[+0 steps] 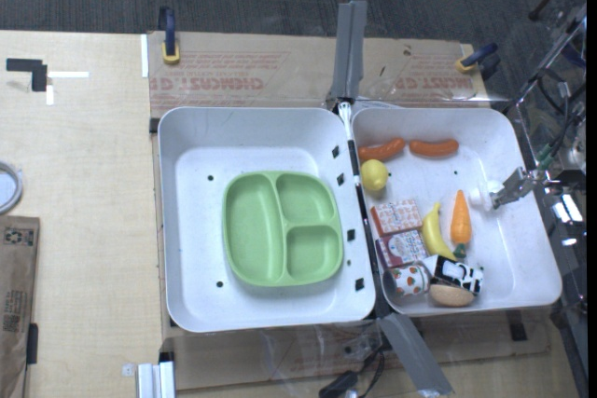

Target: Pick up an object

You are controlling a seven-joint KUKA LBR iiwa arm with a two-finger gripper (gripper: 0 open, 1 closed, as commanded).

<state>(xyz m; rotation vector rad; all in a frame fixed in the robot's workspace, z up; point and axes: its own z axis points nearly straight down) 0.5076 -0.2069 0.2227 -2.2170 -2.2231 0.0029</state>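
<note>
The right bin (504, 128) holds several toy foods. Two orange-red sausages (381, 149) (435, 146) lie at its far side, with a yellow lemon (374, 174) near the left wall. Two small red-and-white cartons (396, 217) (404, 247) lie in the middle, next to a banana (435, 234) and a carrot (460, 217). A spotted cup (409, 279), a black-and-white carton (458, 274) and a tan bread roll (452, 295) sit at the front. My gripper (506, 193) hangs low over the right side of this bin, just right of a small white object (478, 197).
The left bin (187, 228) holds a green divided plate (283, 228). A grey post (350, 51) rises behind the seam between the bins. Clamps (169, 37) (476, 61) hold the cardboard backing. Cables and frame parts crowd the right edge.
</note>
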